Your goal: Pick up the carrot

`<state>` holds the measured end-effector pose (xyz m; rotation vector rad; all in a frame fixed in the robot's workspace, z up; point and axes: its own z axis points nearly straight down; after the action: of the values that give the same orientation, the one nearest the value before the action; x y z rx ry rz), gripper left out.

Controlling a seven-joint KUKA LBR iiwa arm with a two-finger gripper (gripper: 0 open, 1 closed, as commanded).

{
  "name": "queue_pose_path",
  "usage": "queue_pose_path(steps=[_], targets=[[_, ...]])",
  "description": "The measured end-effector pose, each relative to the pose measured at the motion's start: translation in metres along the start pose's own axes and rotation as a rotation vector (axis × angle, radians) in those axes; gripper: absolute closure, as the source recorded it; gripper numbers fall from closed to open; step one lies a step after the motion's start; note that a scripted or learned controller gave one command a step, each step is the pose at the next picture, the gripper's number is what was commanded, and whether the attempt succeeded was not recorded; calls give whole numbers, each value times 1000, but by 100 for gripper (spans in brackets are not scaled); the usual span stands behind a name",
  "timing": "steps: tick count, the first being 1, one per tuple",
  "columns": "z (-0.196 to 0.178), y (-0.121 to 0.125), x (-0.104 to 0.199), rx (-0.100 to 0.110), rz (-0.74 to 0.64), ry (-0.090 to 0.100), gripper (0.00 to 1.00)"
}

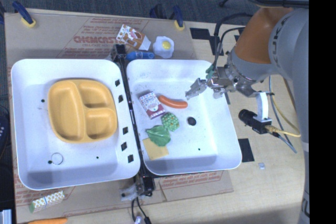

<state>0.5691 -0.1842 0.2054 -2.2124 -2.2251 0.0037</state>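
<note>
Carrot (172, 102) lies flat in the right bin (226, 152), just beside the red packet (150, 104) at its 3 o'clock. Gripper (193, 91) hangs near the carrot's 2 o'clock end, apart from it, holding nothing; finger spread cannot be judged. Pick not yet done: approach, grasp and lift remain.

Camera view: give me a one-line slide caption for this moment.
Gripper hovers just right of the carrot in the right bin; the carrot lies ungrasped beside a red packet.
</note>
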Motion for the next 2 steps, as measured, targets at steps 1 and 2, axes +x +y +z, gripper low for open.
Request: queue_pose_path(steps=[1,2], targets=[[110,40,48,-10,-127,-3,0],[98,42,50,-12,-132,0,100]])
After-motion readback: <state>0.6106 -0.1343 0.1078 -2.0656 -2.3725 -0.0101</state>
